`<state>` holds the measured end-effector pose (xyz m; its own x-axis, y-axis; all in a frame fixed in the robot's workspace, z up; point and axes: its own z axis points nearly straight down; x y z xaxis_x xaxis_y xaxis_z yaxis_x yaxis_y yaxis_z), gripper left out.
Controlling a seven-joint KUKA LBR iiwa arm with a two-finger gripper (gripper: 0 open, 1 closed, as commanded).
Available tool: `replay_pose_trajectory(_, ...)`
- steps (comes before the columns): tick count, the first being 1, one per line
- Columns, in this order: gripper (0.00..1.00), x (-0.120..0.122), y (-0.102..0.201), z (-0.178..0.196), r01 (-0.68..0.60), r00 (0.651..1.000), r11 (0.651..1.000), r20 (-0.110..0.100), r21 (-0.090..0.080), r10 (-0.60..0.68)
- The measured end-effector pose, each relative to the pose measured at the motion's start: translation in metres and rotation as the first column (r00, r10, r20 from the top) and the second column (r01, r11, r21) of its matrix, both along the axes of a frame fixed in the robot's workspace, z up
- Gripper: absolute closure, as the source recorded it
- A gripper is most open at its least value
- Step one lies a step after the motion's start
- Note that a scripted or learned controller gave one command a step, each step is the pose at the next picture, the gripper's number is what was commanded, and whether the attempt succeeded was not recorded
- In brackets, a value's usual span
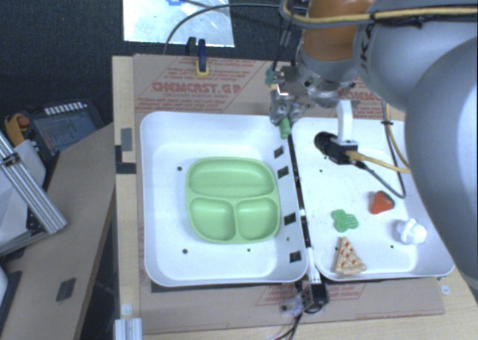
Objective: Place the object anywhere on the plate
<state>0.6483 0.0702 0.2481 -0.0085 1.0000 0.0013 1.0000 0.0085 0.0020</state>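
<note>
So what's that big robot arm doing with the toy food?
The grey and orange arm reaches in over the two white bins. Its end effector hangs above the divider between them, near the back. The green plate sits in the left bin with nothing on it yet. In the right bin lie a green toy, a red strawberry, a pizza slice and a small white piece. None is on the plate yet.
</note>
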Motion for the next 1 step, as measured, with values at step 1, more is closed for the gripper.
replay_pose_trajectory(1,1.0,-0.0021,0.0429,-0.0113,0.0,1.0,1.0,-0.001,0.0,0.0)
